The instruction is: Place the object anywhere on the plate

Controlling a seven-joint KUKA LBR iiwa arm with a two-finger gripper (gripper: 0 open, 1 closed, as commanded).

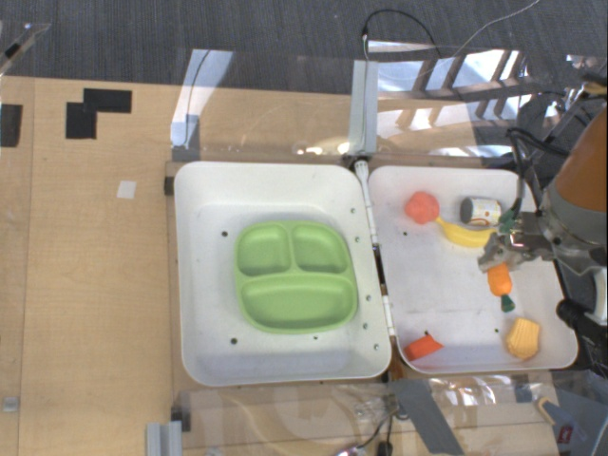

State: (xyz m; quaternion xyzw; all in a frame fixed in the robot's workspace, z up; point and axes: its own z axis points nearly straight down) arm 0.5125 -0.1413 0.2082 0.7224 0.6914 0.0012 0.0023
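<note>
A green divided plate (294,276) lies in the middle of the left bin (204,350). My gripper (501,248) hangs over the right side of the right bin (446,335), with the arm coming in from the right. Just below it, touching or nearly touching its tip, lies a small orange carrot (500,281) with a dark green end. A yellow banana (463,235) sits just left of the gripper. I cannot make out anything held in the gripper.
The right bin also holds a red-orange ball (423,207), a small can on its side (481,210), a yellow corn-like piece (522,337) at the front right and an orange-red piece (423,346) at the front left. A ridge (375,255) divides the bins.
</note>
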